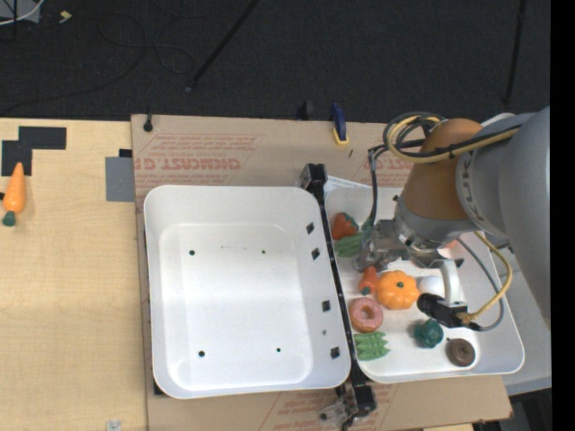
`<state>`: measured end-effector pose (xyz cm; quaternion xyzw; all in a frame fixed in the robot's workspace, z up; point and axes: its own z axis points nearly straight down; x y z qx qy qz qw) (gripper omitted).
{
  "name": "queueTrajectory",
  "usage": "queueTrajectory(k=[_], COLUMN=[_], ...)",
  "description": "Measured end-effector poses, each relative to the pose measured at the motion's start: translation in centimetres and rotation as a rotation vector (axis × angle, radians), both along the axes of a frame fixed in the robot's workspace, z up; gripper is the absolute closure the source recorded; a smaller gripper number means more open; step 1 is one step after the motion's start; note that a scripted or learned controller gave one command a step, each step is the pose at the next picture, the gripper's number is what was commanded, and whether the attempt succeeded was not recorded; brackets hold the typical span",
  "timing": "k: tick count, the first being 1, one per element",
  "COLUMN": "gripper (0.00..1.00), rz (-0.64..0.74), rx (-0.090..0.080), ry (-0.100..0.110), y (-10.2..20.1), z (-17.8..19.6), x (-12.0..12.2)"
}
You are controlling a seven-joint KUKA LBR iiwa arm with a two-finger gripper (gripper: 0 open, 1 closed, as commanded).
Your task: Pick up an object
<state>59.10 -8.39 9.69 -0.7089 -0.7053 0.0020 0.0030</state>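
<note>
Several toy foods lie beneath my gripper (382,257); whether it grips anything I cannot tell. Round orange plastic pumpkin (397,291) sits just beside it, seemingly ungrasped; lifting remains.

Light even, fairly bright on the desk (72,312); far bg near black. Left bin (235,290) glares bright white, slightly blown out, w/ soft shadow along its inner walls. Pic low-res, a bit soft overall; small items in right bin (503,348) lack fine detail.
</note>
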Motion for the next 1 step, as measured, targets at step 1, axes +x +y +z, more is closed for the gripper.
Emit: queueTrajectory(k=[1], gripper=[1.00], rz=[0.011], rx=[0.000], ry=[-0.015], y=[5.03], z=[9.69], x=[2.84])
